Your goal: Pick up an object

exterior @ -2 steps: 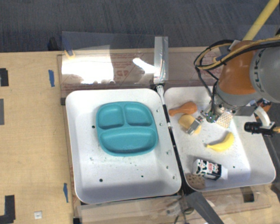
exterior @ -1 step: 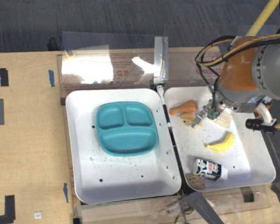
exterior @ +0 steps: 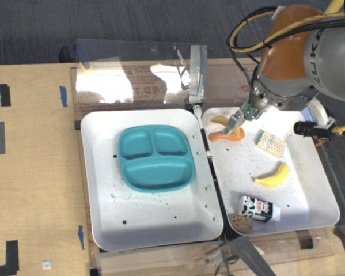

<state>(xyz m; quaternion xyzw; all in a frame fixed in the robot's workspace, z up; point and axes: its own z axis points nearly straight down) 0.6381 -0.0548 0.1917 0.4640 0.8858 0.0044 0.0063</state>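
Observation:
The right bin (exterior: 314, 196) holds several small objects. An orange curved piece (exterior: 224, 137) lies at its far left corner, with a tan piece (exterior: 219, 120) just behind it. My gripper (exterior: 233, 125) reaches down from the right, its tip right over these two pieces and touching or nearly touching the orange one. Further right lies a patterned beige square (exterior: 271, 143). A yellow banana (exterior: 272, 176) rests mid-bin. A black-and-white box (exterior: 257, 208) and a brown round piece (exterior: 240, 221) sit at the near edge.
The left bin (exterior: 107, 213) bears a teal divided plate (exterior: 156, 157) at its middle. A clear panel and a grey post (exterior: 197, 75) stand behind the bins. The arm's orange band and cables (exterior: 288, 36) hang over the right bin's far side.

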